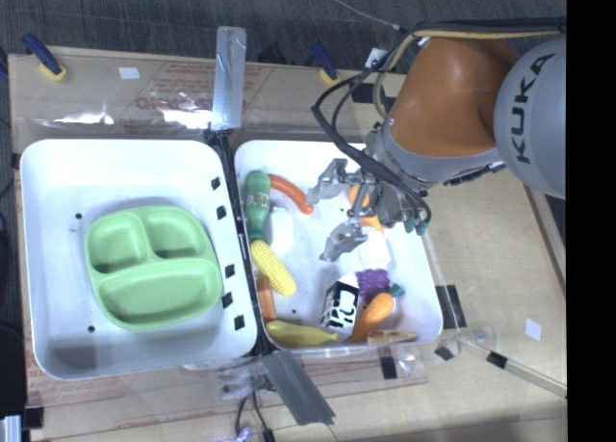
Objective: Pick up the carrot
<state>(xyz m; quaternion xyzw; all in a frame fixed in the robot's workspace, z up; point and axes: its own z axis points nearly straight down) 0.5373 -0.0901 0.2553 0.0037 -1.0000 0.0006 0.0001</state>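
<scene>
Carrot point(378, 309) lower right, apparently rigid, light, smooth: best gripped across mid-body; claw point(335, 209) open, empty, above.

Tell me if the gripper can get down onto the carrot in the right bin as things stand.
Probably yes. The gripper hangs open over the right bin, and the carrot lies uncovered near the front wall, though a purple toy and a black-and-white carton crowd it.
</scene>
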